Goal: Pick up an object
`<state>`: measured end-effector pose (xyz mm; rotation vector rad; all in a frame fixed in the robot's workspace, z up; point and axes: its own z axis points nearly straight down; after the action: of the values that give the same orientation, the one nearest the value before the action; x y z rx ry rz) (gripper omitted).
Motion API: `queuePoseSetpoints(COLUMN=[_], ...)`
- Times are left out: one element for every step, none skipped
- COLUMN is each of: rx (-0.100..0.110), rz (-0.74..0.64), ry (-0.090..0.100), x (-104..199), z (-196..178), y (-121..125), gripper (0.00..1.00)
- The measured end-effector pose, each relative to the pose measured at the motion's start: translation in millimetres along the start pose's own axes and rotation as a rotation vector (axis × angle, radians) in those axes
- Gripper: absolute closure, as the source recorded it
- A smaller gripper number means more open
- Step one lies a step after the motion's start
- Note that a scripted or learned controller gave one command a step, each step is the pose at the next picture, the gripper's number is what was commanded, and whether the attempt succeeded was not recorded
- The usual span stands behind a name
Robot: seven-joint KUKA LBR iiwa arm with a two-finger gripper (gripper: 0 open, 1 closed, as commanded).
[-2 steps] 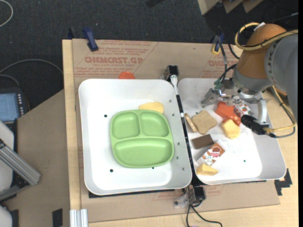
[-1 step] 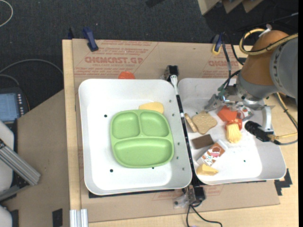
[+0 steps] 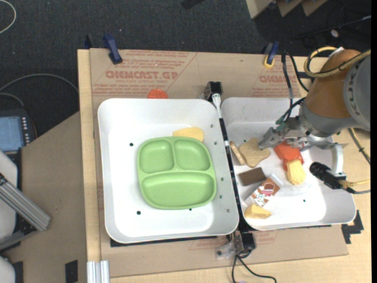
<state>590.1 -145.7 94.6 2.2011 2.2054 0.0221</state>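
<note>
The right bin (image 3: 336,214) holds several toy foods: a tan bread slice (image 3: 254,154), an orange-red piece (image 3: 288,152), a yellow piece (image 3: 296,173), a brown block (image 3: 251,176), a small printed packet (image 3: 265,193) and a yellow wedge (image 3: 257,211). My gripper (image 3: 283,134) hangs low over the back of this bin. It sits just above the orange-red piece and to the right of the bread slice. Nothing is visibly held in it.
In the left bin (image 3: 109,158) lies a green divided plate (image 3: 175,173) with a pale yellow item (image 3: 189,134) behind it. A small orange object (image 3: 156,94) rests on the cardboard behind that bin. Blue clamps (image 3: 112,48) grip the board's far edge.
</note>
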Motion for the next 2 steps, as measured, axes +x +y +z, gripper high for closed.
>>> queuePoseSetpoints(rx=[0.005, -0.001], rz=[0.002, 0.003], ry=[0.002, -0.005], x=[-26, -28], z=[1, -11], y=[-36, -33], gripper=[0.0, 1.0])
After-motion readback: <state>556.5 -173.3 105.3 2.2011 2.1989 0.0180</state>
